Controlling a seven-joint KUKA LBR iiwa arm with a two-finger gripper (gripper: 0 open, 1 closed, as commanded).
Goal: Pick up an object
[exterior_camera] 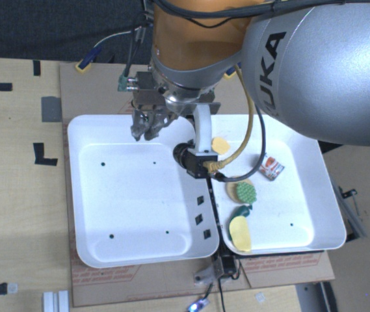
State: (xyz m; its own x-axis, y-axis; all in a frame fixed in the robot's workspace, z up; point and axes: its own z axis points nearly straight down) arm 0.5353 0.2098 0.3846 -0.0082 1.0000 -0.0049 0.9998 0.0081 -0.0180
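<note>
Yellow banana [240, 233] lengthwise, toward bin front

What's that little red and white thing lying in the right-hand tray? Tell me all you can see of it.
The red and white object is small and blocky, with a red side and a pale face, perhaps a tiny can or packet; it is too small to read. It lies tilted on the floor of the right bin, toward the far side, apart from the other items. A curving cable passes close by its left; whether they touch I cannot tell.
</note>
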